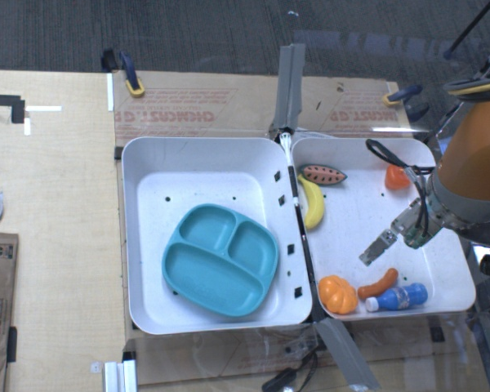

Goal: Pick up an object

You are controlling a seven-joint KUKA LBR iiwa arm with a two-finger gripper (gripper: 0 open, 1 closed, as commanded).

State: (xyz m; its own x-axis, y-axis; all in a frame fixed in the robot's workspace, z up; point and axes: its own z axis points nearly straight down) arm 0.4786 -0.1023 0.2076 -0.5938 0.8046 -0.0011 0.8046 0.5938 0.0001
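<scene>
My gripper (376,251) hangs over the right bin (355,219), pointing down and to the left above bare bin floor. It holds nothing that I can see. Just below its tip lie an orange-brown sausage (379,284), a round orange fruit (337,294) and a blue bottle with a white cap (398,297) along the bin's front wall. A yellow banana (313,203) and a brown spotted object (323,175) lie at the bin's back left. A small orange object (397,178) sits at the back right, partly behind a black cable.
The left bin (147,219) holds a teal divided plate (220,258). A grey divider post (290,88) stands behind the wall between the bins. Blue and yellow clamps (129,73) grip the cardboard behind. The arm's orange band (474,149) overhangs the right bin's right edge.
</scene>
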